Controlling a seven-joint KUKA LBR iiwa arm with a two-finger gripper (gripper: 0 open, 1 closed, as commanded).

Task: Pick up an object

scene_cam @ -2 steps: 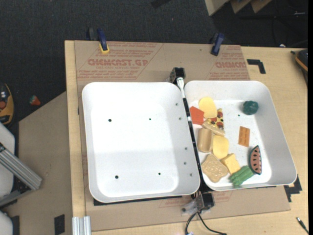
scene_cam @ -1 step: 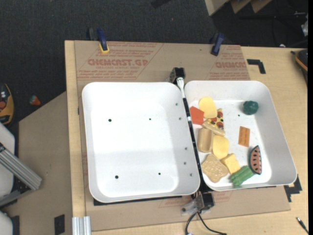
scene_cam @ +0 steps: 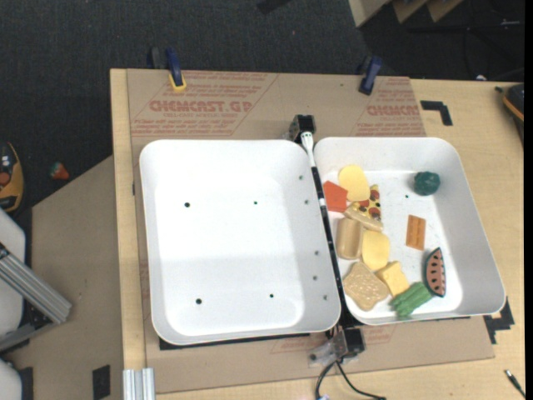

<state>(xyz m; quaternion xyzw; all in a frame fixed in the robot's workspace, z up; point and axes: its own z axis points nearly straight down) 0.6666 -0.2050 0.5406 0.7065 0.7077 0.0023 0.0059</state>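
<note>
"CHEMCAST GP" on the brown board (scene_cam: 208, 105)

toy food crowds my right bin (scene_cam: 466, 223), everything lying flat: a yellow round (scene_cam: 353, 182) by its left wall, a teal ball (scene_cam: 427, 182) toward its far right corner, a watermelon slice (scene_cam: 435, 273) and green piece (scene_cam: 410, 302) near its front rim.
</note>
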